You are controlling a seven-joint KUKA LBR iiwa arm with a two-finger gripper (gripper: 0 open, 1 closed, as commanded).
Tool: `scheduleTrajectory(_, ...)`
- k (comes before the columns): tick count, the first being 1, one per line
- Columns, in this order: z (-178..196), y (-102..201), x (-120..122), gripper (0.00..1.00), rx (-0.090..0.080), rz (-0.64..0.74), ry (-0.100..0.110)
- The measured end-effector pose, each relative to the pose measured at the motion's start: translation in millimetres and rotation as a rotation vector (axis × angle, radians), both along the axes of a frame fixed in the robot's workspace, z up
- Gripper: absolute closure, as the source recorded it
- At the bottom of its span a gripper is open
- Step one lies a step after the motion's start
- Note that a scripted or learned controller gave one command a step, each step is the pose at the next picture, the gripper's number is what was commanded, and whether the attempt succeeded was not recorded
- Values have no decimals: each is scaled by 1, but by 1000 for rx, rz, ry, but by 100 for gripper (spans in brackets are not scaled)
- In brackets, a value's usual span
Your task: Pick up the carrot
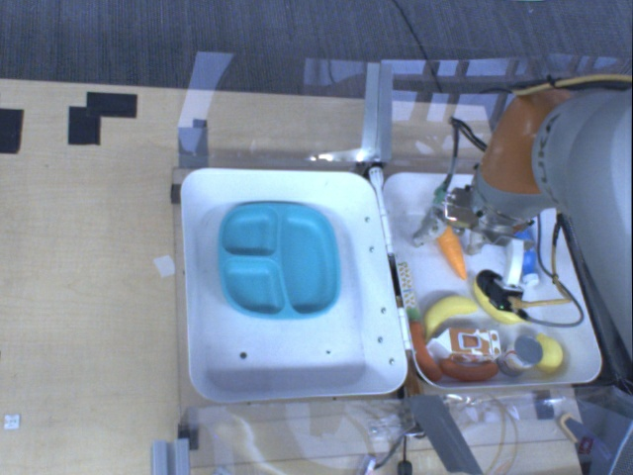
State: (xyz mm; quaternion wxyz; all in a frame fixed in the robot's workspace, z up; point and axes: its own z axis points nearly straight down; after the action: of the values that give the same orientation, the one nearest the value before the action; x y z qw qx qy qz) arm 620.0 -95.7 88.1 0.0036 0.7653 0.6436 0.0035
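The carrot [454,253] is a short orange cone lying in the right bin [404,206], near the middle, with its narrow end pointing toward the front. My gripper [450,232] hangs directly over the carrot's upper end. Its grey fingers [426,230] stand apart on either side of that end, wider than the carrot, so it is open. I cannot tell whether the fingers touch the carrot. The wrist and its orange band rise to the upper right.
A yellow banana [450,313] lies just in front of the carrot. A red and white packet [465,349], a grey round piece [524,354] and a yellow item [550,354] crowd the front. A blue-white object [518,261] lies right. The left bin [203,364] holds a blue divided plate [280,258].
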Motion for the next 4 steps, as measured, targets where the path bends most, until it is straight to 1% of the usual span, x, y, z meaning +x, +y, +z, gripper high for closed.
scheduleTrajectory(1,0,0,0,0,0,0,0)
scheduleTrajectory(2,99,20,15,0,0,84,3)
scheduleTrajectory(3,67,12,50,0,1,-149,5)
scheduleTrajectory(4,-1,-35,24,0,2,-295,4)
